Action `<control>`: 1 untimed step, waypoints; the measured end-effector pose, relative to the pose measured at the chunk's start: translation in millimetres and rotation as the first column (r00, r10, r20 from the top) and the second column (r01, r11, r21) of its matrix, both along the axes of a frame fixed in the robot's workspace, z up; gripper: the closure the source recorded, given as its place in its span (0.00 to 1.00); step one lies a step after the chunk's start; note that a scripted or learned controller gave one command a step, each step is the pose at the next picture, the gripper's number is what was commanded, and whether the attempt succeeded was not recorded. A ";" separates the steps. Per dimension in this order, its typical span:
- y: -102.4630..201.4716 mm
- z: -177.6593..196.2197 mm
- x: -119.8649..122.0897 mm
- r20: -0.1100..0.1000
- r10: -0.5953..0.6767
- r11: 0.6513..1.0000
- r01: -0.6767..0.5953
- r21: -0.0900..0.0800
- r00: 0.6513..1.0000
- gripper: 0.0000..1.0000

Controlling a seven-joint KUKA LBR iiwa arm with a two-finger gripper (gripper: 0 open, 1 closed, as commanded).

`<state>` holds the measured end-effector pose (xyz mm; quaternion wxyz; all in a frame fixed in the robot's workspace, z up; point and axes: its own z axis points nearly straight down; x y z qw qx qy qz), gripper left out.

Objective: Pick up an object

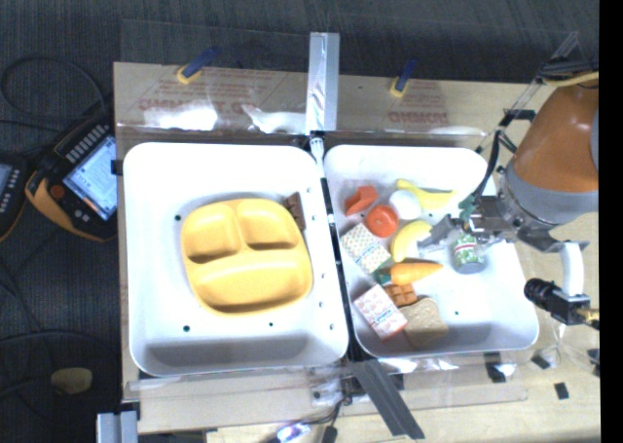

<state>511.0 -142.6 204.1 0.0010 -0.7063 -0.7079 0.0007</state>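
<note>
Though lettered, carton [380, 311] print too small.

The bench [146, 91] is a pale wooden board set on dark carpet. Two shallow white bins lie on it side by side — the left bin [146, 266] toward nine o'clock, the right bin [506, 314] toward three o'clock, their inner walls touching at the middle. A clear plastic sheet [224, 100] covers the bench's strip at twelve o'clock, with a blue clip [197, 65] at eleven and a yellow clip [402, 81] at one. A shiny metal strip [322, 81] stands between them — right above the bins' seam.
</note>
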 end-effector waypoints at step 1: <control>9.9 -110.3 4.2 0.004 0.269 0.963 -0.269 -0.003 0.963 0.00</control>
